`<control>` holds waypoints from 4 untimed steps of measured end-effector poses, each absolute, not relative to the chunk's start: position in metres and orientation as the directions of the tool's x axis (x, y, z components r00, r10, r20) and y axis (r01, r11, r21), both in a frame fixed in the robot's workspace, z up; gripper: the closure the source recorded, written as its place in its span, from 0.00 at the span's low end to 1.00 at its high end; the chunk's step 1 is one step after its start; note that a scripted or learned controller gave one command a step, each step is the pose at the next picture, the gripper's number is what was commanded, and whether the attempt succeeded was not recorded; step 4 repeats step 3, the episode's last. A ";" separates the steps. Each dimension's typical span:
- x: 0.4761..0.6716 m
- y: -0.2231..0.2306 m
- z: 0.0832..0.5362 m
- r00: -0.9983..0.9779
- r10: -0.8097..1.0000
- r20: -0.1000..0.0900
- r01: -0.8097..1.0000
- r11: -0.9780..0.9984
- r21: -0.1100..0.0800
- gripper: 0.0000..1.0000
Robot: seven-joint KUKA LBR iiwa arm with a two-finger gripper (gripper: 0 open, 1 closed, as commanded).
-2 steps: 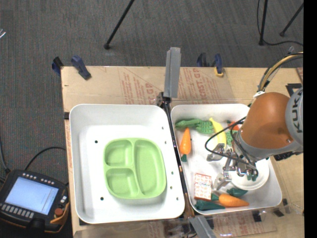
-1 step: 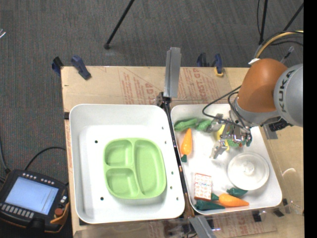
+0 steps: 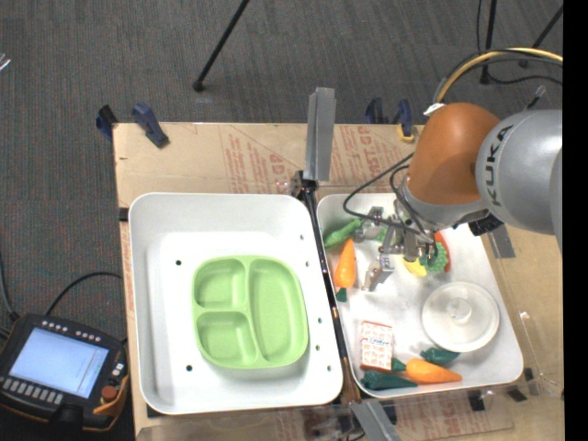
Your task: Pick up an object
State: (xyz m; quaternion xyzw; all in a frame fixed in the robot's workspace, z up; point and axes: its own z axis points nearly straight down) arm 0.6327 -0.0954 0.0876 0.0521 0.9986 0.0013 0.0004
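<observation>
Grey carpet surrounds the bench [image 3: 230, 154], where we count two white bins side by side. Nearest us, at seven o'clock off the bench, sits one handheld control pendant [image 3: 62, 367] with a lit screen.

We see one green divided plate [image 3: 250, 312] with three compartments lying in the left bin [image 3: 147, 246].

Within the right bin [image 3: 501, 274] we count two toy carrots. One carrot [image 3: 430, 370] lies at the bin's six o'clock edge, just beside a small printed carton [image 3: 375, 345]. At about four o'clock rests one white round lid [image 3: 460, 316]. The other carrot [image 3: 345, 264] lies at nine o'clock, close to the bin wall, with one green pepper-like piece [image 3: 341, 232] just above it at ten o'clock.

Near the bin's centre, toward twelve o'clock, the gripper [image 3: 378, 274] hangs above the bin floor, its fingers [image 3: 375, 277] narrowly parted with nothing visible between them. One yellow piece [image 3: 415, 266] and one red-and-green piece [image 3: 441, 251] lie just beside it at three o'clock.

Farthest back, we count four blue clamps along the bench's far edge, and one tripod leg [image 3: 225, 35] crosses the carpet.
</observation>
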 end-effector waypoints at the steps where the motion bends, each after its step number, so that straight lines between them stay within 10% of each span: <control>1: 0.549 -0.175 0.087 -0.999 0.035 0.000 0.035 0.999 0.000 0.00; 2: 0.612 -0.180 0.088 -0.996 0.090 -0.004 0.090 0.996 0.002 0.00; 3: 0.540 -0.212 0.087 -0.999 0.037 0.000 0.037 0.999 0.003 0.00; 4: 0.540 -0.212 0.087 -0.999 0.037 0.000 0.037 0.999 0.003 0.00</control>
